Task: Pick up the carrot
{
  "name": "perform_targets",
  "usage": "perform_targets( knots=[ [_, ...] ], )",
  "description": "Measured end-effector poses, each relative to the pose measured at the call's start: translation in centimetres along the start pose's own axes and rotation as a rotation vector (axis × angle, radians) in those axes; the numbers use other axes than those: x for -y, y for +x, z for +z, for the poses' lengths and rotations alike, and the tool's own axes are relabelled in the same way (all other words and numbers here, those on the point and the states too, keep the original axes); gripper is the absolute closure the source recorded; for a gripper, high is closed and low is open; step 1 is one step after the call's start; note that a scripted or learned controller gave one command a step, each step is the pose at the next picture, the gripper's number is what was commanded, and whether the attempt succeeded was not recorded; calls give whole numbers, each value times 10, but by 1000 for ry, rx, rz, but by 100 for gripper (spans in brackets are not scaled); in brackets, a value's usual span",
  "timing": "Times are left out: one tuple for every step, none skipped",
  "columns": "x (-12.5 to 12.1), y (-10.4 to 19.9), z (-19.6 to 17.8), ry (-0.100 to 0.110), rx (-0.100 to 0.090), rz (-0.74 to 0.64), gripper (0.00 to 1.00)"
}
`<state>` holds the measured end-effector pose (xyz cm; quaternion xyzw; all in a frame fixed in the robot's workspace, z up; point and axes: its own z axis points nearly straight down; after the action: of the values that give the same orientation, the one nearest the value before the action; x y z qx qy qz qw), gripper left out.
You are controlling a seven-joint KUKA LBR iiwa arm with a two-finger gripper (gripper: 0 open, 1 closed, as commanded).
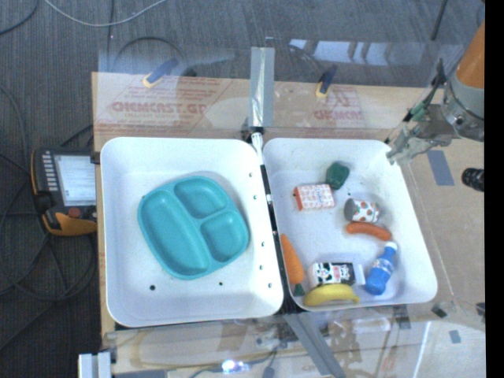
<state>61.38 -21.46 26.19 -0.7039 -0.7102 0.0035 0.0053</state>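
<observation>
Two white bins are set side by side on the table [181, 105]. Within the right bin [409, 211], the carrot [292, 261] is laid along its left wall. Above the far right corner, the hand [409, 138] is hung; its state cannot be told.

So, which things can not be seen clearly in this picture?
- Gripper, camera view: too small and blurred to tell how it stands.
- Arm: cut off by the right edge.
- Carrot: its lower end is hidden by the bin's wall.
- Small carton and can: labels too small to read.
</observation>
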Motion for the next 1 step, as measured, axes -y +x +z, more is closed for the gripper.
perform_targets(
  knots=[
    [94,27,146,-5,-2,-179,100]
  ],
)
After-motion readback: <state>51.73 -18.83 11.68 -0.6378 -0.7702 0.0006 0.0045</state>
